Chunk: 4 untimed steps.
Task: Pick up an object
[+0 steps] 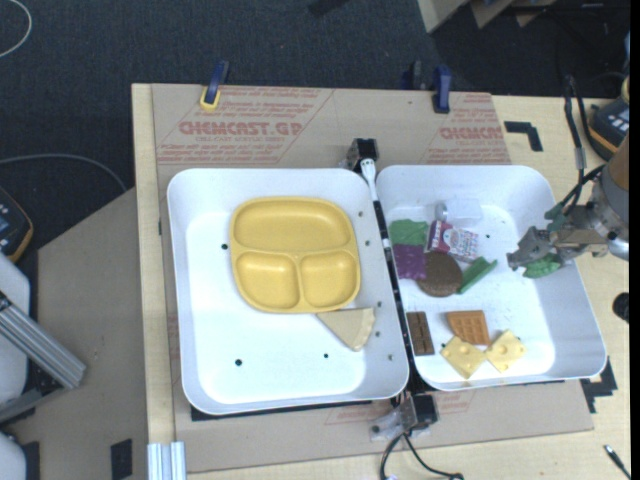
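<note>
Hard to see: my pincer (532, 260) over a green object (543, 267); grip state unclear.
Left bin (200, 298): yellow divided tray (295, 252).
Right bin (570, 318): toy foods.

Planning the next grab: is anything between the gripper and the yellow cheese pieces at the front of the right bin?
Nothing visible blocks it. The gripper sits at the right bin's right side, over a green item. Bare white floor lies between it and the cheese pieces. The cracker touches them on their far left side, off that path.
</note>
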Motion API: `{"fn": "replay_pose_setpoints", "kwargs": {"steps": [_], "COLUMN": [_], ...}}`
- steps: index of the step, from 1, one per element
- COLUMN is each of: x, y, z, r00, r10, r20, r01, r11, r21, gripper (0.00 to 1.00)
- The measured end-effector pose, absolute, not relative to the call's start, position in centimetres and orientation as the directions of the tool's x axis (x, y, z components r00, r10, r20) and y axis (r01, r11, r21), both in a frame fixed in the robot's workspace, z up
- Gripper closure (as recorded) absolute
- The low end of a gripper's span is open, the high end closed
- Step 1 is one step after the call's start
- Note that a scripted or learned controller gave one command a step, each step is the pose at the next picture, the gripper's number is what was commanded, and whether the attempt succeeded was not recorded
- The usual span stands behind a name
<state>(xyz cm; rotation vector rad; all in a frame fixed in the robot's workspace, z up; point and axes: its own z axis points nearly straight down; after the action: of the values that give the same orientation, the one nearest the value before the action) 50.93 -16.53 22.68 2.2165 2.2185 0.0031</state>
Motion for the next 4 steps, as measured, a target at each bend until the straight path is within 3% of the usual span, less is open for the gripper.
{"fn": "replay_pose_setpoints", "kwargs": {"steps": [3,4], "x": [59.5,60.0], "y": [-4.5,-5.7], "z": [23.4,23.2], "r00": [-0.005,0.001], "r10": [1.000,1.000], "r20": [0.000,-0.002], "r01": [1.000,1.000], "r11": [0.005,-0.001], "r21": [0.005,0.003], "gripper": [1.00,1.00]}}
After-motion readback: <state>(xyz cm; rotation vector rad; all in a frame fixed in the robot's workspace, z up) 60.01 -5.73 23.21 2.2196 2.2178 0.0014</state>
